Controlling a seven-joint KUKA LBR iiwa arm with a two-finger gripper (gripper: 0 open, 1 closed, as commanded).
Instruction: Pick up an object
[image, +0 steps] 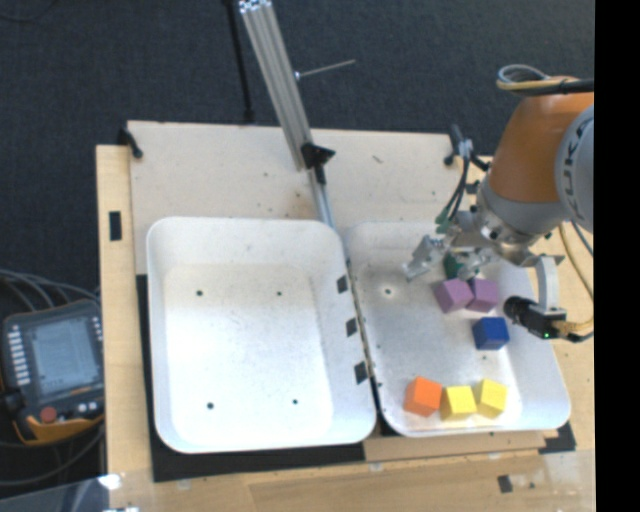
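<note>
Purple blocks, two of them, lie touching each other near the middle of the right-hand bin (395, 400), the left purple block (453, 294) and the right purple block (484, 293) side by side just below the tool (452, 256), which hangs over the upper part of that bin at the end of the grey arm with its orange band (530, 150). A small dark green piece (453, 268) sits right under the tool, but whether it is a block or part of the arm's hardware is too blurred to say, and I cannot tell from this view whether the tool's fingers stand apart or together; nothing is visibly held. Judging from the layout, the main risk is crowding: because the two purple blocks are pressed together, a finger descending between them could land on top of one, or shove the pair aside instead of closing around a single block. The same goes for the row along the bin's lower rim, where an orange block (423, 396), a yellow block (460, 402) and a second yellow block (492, 396) sit touching and close to the wall, leaving little room for a finger on the outer side. The blue block (490, 332) stands apart and looks the easiest target. Count: two purple, one blue, one orange, two yellow, all in the right bin; two white bins on the desk (220, 170), the left bin (160, 300) beside it.
</note>
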